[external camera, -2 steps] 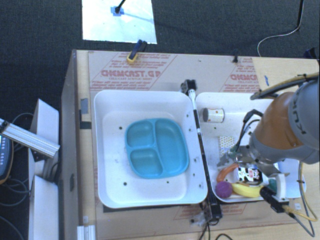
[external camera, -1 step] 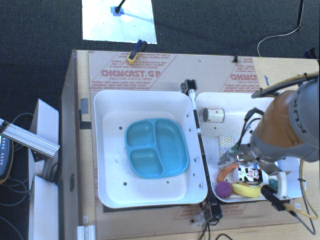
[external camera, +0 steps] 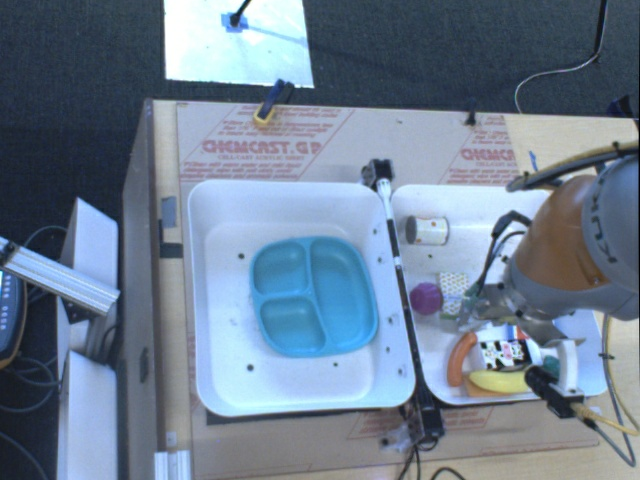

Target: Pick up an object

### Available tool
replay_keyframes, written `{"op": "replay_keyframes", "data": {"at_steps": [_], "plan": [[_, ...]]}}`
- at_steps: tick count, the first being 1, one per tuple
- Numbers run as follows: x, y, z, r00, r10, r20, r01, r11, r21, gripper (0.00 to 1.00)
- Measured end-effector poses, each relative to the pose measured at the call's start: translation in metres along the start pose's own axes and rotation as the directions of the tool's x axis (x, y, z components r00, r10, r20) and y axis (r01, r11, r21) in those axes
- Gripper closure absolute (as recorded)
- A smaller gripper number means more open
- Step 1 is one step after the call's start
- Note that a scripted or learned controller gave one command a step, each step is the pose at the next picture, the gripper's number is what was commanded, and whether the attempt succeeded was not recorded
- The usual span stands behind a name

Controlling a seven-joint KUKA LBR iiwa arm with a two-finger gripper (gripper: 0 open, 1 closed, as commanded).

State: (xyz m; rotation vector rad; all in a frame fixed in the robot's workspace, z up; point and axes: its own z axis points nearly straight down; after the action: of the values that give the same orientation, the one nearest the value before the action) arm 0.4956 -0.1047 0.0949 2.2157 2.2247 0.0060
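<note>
Left bin: shallow, white, holding a blue divided plate with three compartments, lying flat near the middle and slightly rotated.

Black divider rail between the two bins.

Right bin: small white cylinder with a tan end lying on its side near the far wall. Purple ball just right of the rail, round, matte. Speckled white piece touching or just beside the ball on its right. Orange curved item near the front wall, carrot-like, bent. Yellow banana just beside it, lying along the front edge. White block with black, red and blue print sitting just above the banana.

Gripper low over the right bin, between the speckled piece and the printed block; grey wrist and orange band above it covering much of the bin's right half. Claw state: cannot tell, hidden under the wrist. Nothing visibly between the tips.
</note>
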Motion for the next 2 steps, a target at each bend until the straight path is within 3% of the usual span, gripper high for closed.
{"op": "replay_keyframes", "data": {"at_steps": [1,2], "plan": [[0.000,0.000,0.000,1.000,0.001,0.000,-0.001,1.000,0.000,0.00],[0.010,-0.009,0.011,1.000,0.002,0.001,-0.002,1.000,0.003,0.00]]}}
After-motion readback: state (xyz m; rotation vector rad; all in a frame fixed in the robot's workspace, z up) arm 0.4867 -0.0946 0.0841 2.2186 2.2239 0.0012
